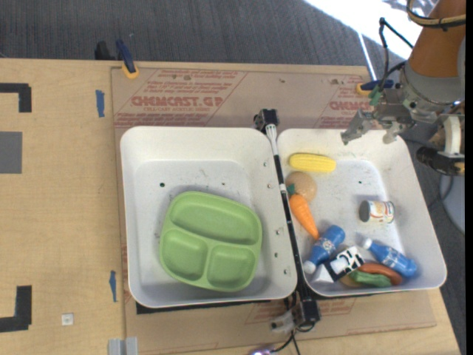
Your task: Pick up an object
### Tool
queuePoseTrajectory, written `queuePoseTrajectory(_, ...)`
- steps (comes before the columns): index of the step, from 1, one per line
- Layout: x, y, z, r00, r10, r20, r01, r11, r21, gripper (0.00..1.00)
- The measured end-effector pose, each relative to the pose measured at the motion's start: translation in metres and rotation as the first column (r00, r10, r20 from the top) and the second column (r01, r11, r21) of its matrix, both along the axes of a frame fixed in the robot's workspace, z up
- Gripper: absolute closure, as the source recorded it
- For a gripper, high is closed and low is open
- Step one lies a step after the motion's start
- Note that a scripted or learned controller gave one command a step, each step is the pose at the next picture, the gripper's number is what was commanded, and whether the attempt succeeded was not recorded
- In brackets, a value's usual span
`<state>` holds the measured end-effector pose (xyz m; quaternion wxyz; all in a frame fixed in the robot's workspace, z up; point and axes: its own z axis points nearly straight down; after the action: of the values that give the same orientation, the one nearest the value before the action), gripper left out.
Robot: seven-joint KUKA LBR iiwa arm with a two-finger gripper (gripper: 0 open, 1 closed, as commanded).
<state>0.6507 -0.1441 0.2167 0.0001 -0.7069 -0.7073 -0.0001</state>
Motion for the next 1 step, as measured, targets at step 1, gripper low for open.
queuePoseTrajectory(1, -0.0106, 0.0390, -0.1306, 0.998, -0.060, 0.003, 0.060, 0.998, 0.000, 0.00)
